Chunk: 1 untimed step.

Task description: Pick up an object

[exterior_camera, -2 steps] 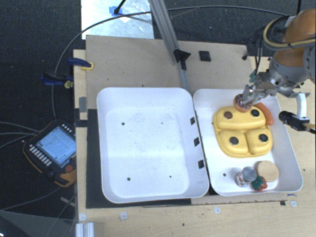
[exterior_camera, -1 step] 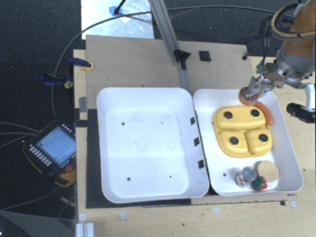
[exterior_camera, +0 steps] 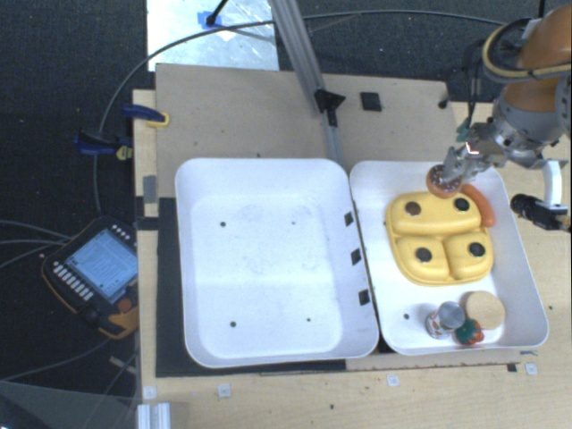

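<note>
You see a tan bench [exterior_camera: 268,114] on dark carpet [exterior_camera: 63,52]. Left of the bench: handheld pendant [exterior_camera: 94,273] w/ cables. Behind the bench: shiny foil sheet [exterior_camera: 214,21].

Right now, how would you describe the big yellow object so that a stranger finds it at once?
Look at the right-hand white bin, the one the grey arm reaches into. The big yellow object lies in its upper middle, just below the claw. It is a lumpy four-lobed block with dark dots, far larger than the small round items near the bin's front edge.
</note>
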{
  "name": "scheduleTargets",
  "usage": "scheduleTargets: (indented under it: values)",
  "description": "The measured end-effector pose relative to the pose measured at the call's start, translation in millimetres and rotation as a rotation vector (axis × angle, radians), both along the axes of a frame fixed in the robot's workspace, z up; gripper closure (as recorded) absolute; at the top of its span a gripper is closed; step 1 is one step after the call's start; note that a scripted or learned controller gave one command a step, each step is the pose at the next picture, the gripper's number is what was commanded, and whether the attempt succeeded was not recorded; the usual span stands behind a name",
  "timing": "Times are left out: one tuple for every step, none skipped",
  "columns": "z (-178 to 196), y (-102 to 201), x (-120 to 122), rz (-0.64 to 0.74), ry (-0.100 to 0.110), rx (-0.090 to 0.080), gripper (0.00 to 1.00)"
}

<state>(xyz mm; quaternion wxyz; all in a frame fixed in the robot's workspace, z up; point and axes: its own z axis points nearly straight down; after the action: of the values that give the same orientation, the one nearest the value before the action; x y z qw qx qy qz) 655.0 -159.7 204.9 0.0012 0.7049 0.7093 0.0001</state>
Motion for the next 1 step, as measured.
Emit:
scheduleTargets:
  values:
    - [12.8, 51.5, -19.0, 0.002, 0.0, 0.002, 1.0]
